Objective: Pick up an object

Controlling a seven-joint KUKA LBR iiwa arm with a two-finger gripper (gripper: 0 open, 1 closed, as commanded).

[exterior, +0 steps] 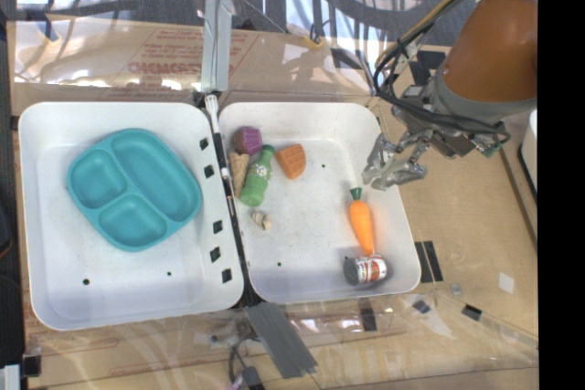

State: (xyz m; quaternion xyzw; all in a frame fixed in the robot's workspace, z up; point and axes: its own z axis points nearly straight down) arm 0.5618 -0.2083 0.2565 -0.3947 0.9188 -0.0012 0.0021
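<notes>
Can lowest, carrot just beneath end effector, perhaps apart

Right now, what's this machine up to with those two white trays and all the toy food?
A grey robot arm with an orange band reaches in from the right, its two-finger gripper hanging over the right white bin's right rim. It holds nothing between its fingers. Just below it lie an orange toy carrot and a small tin can; a green bottle and an orange wedge sit further left. The left white bin holds a teal divided plate.
</notes>
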